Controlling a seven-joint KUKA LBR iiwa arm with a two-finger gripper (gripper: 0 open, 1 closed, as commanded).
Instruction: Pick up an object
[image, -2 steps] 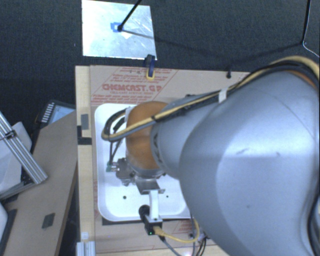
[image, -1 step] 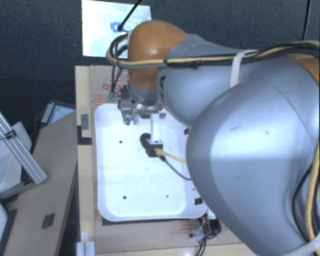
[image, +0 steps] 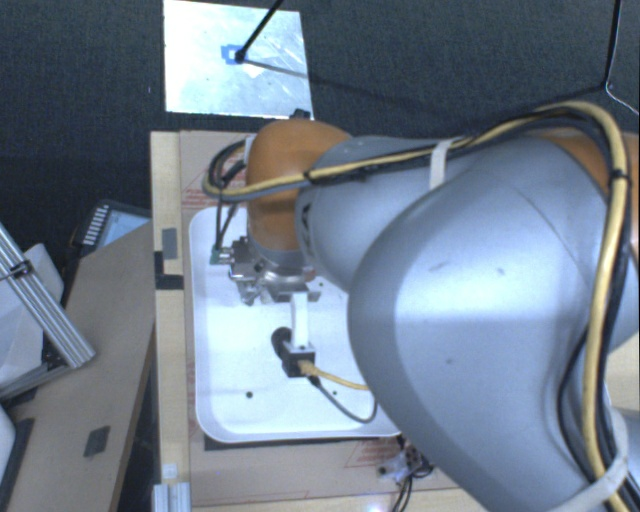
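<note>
My gripper (image: 268, 288) hangs low over the back half of the left white bin (image: 215, 330), under the orange wrist band (image: 285, 165). The wrist body hides what lies beneath the gripper. A small greenish bit (image: 216, 257) peeks out at the gripper's left side; I cannot tell what it is. A tiny dark speck (image: 250, 393) lies on the bin floor nearer the front.
The large grey arm (image: 480, 300) covers the right half of the view and hides the right bin. Bare white floor shows in the left bin's front and left parts. A brown bench edge (image: 165, 300) runs along the left of the bin.
</note>
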